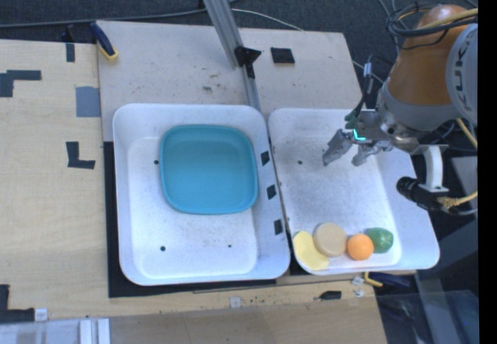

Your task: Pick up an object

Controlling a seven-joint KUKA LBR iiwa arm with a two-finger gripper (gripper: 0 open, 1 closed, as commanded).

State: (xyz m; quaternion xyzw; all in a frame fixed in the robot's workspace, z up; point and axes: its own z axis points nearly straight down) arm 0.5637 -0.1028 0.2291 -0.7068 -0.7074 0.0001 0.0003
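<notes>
Hand (350,156) is seen over the upper part of the right bin (311,133), reached in from the right; the grey arm with its orange band (425,63) is seen above and to the right of it. Fingers are spread apart, pointed down and left, with nothing gripped between them. Whether the fingertips touch the bin floor cannot be told.

Candidate objects are clustered along the near edge of the right bin, well apart from the hand: a yellow piece (307,251) at the left, a round beige object (330,239) touching or overlapping it, an orange ball (359,247) just beside that, and a green object (380,239) at the right end, touching the ball.

In the left bin (124,179), a blue square plate (208,168) is laid flat, roughly centred toward the far side.

Both bins are set side by side on the tabletop (46,117). A metal pole (221,5) is seen slanting down to the gap between the bins.
</notes>
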